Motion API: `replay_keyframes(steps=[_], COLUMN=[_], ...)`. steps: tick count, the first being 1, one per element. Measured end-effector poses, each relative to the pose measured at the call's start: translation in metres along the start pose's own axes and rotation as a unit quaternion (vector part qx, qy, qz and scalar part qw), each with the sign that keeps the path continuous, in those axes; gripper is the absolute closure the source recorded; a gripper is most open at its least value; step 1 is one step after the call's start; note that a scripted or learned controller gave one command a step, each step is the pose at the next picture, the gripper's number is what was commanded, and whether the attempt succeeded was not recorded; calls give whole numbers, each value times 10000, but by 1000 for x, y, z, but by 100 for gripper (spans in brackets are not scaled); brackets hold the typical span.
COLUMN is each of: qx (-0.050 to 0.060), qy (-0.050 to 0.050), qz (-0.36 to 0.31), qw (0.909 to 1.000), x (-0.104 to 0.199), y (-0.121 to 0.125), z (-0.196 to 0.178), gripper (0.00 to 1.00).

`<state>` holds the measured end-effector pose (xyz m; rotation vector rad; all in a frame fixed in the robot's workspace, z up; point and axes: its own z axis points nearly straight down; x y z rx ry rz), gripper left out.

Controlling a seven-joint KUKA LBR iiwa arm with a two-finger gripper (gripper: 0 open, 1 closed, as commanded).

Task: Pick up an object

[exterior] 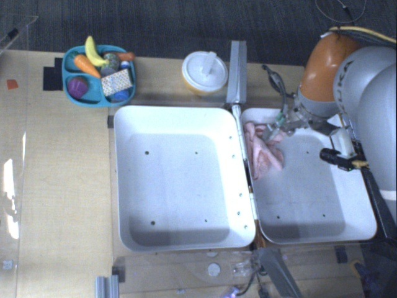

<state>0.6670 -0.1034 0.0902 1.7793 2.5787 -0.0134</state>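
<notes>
Here, two shallow white bins with rounded corners and smooth matte floors sit side by side on a pale wood-grain counter (56, 185). The left bin (180, 234) has small dark dots scattered across its floor. The right bin (322, 231) holds a pink cloth (263, 154), soft and crumpled, lying in loose folds against the bin's left wall near the far corner.

The arm comes in from the right, a bulky glossy grey shell with a rounded orange band (322, 70) above the wrist. Its gripper (280, 124) hangs at the far left part of the right bin, right at the upper edge of the pink cloth. The metal parts there are small and dark against the fabric, so whether the gripper is spread or closed, or has any cloth in it, cannot be told.

Behind the bins, a round white lidded cup (205, 71) with a yellowish rim stands on the counter beside a grey metal post (236, 73). Further left, a teal sectioned tray (69, 95) carries toy food: a curved yellow banana (94, 53), an orange carrot (85, 65), a purple rounded piece (77, 86) and a speckled block (118, 81).
</notes>
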Motion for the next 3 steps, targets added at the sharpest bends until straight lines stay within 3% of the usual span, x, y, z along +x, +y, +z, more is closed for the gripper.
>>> replay_keyframes(steps=[1,2,3], qx=[-72,-84,-66], qy=[1,17,26], qz=[-24,-1638,-2004], qw=[10000,9865,9797], x=[3,46,86], y=[5,23,-13], z=[-14,-100,-99], gripper=[100,100,100])
